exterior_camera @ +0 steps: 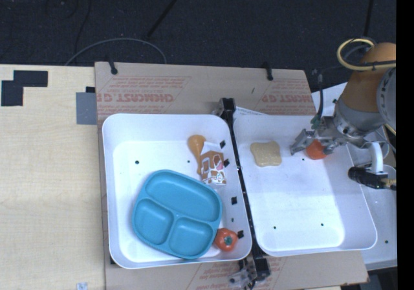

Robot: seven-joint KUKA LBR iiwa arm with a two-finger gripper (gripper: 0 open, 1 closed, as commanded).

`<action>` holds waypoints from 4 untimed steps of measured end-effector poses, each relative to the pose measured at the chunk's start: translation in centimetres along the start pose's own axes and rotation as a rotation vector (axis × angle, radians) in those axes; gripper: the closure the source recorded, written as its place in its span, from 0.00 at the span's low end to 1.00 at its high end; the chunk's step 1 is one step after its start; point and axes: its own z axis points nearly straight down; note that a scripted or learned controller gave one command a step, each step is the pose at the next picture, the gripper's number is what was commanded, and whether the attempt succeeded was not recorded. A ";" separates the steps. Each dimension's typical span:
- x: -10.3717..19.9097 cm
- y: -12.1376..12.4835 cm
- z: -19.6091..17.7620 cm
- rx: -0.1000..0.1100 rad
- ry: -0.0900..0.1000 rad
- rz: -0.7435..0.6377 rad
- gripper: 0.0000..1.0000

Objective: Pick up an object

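Red-orange object (315, 150) between gripper (314, 143) fingers

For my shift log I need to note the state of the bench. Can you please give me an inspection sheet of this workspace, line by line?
Surface: two shallow white bins side by side, left bin, right bin, on a brown cardboard sheet.
Job's things: left bin holds a blue three-compartment plastic tray, a small red tomato-like toy, a brown-and-white patterned carton and a tan pear-shaped toy. Right bin holds a beige flat bread-like piece.
Clutter: nothing seen.
Grippers: the two-finger gripper is low at the right bin's far right; a small red-orange object sits between its fingers.
Cables: black cables on the dark floor.
Surroundings: pale wooden tabletop on the left.
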 end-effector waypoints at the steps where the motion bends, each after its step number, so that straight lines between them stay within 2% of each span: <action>1: 0.0 0.2 0.0 -0.009 0.000 0.000 0.00; 2: 0.0 0.0 -0.5 -0.001 0.002 -0.001 1.00; 4: -0.2 -0.8 -10.4 -0.006 0.001 -0.002 1.00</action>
